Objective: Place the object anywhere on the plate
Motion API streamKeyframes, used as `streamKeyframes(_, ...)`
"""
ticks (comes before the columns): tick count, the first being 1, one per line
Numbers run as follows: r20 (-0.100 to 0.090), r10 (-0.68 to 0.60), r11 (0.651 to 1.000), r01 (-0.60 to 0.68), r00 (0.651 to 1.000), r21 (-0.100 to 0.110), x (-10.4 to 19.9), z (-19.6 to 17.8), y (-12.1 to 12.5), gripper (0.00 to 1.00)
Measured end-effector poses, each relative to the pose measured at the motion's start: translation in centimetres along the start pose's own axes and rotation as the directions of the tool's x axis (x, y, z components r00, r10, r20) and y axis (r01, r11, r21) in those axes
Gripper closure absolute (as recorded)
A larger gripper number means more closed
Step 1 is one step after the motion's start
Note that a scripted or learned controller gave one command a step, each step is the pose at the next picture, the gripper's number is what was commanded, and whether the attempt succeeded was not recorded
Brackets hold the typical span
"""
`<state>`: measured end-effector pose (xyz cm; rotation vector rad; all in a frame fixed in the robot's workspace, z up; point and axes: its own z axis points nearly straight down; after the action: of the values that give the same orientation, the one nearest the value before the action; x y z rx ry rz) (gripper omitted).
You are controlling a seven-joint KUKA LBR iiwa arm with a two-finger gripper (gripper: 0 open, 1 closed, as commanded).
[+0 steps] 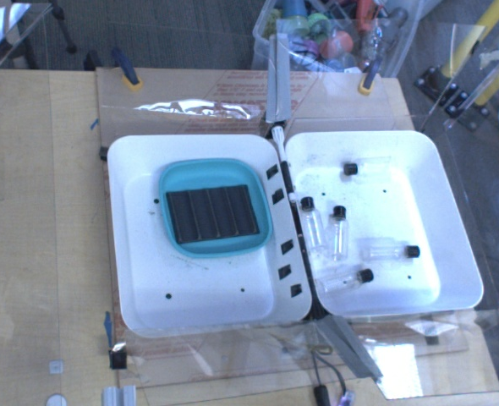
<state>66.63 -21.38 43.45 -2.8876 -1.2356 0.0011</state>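
Sitting on the wooden counter [38, 227], two shallow white bins lie side by side on a sheet of brown cardboard [190, 87].

The left bin [139, 299] holds a teal plate [175, 178], roughly square with rounded corners, placed toward the bin's far middle. A dark ribbed slab [211, 213] lies flat inside the plate and covers most of its floor. A few small dark specks dot the white floor around the plate.

Between the bins runs a seam [285, 218] marked with a row of small black tabs.

The right bin [452, 227] holds the clear vials with black caps, all resting on its floor and well apart from the plate. One vial [314, 225] lies near the seam with its cap toward the far side. Just right of it a second vial [340, 237] lies almost parallel, cap also at the far end. A lone black cap [349, 169] sits farther back; whether a glass body is attached cannot be told. Toward the near side a third vial [342, 277] lies crosswise with its cap on the right. A fourth vial [385, 249] lies crosswise at the right, cap pointing right.

Beyond the bins, a clear tub [342, 19] of coloured odds and ends stands at the far edge.
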Motion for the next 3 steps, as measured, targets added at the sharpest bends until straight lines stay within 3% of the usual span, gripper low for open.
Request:
streamKeyframes(1,0.001,-0.006,1.000,0.006,1.000,-0.003,0.2,-1.0,-0.1,1.00)
streamKeyframes(2,0.000,-0.144,0.990,0.144,0.990,0.002,0.0,16.3,-1.0,1.00)
streamKeyframes(3,-0.001,-0.144,0.990,0.144,0.990,0.001,-0.1,16.2,-0.9,0.00)
